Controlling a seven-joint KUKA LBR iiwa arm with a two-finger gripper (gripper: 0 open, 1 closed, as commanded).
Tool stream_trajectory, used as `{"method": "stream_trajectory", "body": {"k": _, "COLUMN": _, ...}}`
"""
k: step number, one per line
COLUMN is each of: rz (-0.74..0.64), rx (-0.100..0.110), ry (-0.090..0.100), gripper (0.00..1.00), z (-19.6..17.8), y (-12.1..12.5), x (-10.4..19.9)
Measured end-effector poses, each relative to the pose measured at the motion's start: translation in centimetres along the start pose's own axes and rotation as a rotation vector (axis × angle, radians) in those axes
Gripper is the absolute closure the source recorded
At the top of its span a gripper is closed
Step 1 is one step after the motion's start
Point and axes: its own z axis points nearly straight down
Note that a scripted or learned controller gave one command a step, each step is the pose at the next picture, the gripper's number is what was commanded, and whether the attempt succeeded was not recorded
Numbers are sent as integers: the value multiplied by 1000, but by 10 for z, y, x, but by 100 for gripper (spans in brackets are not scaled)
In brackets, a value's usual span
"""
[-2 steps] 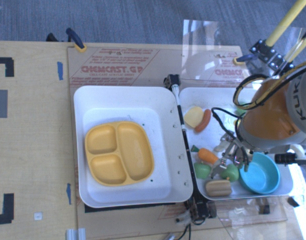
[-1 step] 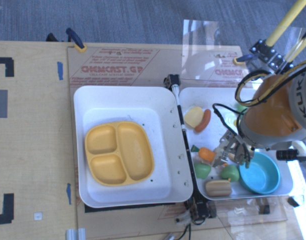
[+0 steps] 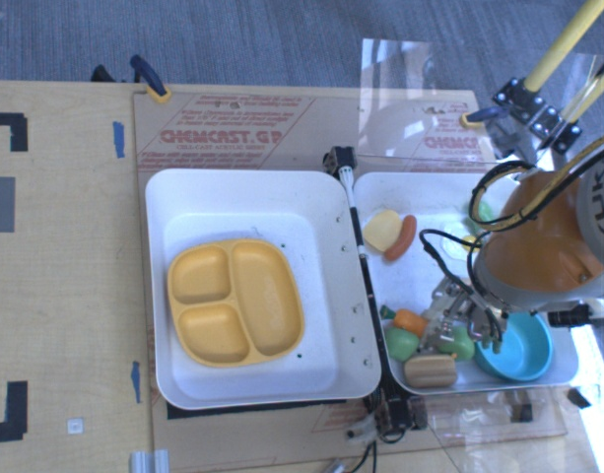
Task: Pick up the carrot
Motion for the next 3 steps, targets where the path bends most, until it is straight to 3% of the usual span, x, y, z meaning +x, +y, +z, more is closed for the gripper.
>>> {"method": "stream_trajectory", "body": {"k": 1, "rz": 306, "rx": 1, "ry": 10, "gripper": 100, "z": 0, "y": 2, "x": 3}}
{"method": "stream_trajectory", "body": {"k": 2, "rz": 438, "rx": -1, "ry": 13, "gripper": 100, "z": 0, "y": 4, "x": 4}}
{"method": "stream_trajectory", "body": {"k": 3, "rz": 670, "rx": 12, "ry": 29, "gripper": 100, "z": -93, "y": 61, "x": 29}}
